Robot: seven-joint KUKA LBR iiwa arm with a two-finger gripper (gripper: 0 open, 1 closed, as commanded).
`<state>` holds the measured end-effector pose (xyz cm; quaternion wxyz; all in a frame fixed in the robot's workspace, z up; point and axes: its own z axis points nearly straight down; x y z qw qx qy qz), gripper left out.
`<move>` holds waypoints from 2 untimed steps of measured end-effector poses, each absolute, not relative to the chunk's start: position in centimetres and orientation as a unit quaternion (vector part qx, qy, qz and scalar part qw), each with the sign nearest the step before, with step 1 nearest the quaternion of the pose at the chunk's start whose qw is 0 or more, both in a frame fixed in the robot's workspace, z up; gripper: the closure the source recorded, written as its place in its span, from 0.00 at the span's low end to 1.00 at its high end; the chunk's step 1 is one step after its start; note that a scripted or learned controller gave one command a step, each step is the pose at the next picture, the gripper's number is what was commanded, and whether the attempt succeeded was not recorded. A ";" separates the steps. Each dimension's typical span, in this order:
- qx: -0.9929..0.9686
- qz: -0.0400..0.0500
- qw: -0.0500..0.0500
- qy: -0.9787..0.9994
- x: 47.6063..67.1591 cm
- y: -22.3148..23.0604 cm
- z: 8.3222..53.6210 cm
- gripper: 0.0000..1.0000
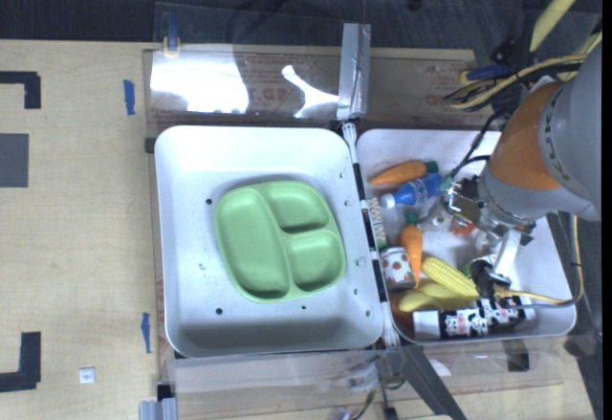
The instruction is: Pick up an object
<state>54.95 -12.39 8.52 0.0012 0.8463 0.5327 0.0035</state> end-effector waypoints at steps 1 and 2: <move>0.738 -0.002 -0.004 0.675 51.7 -18.6 11.5 0.00; 0.588 0.000 0.000 0.809 59.2 -18.1 9.9 0.00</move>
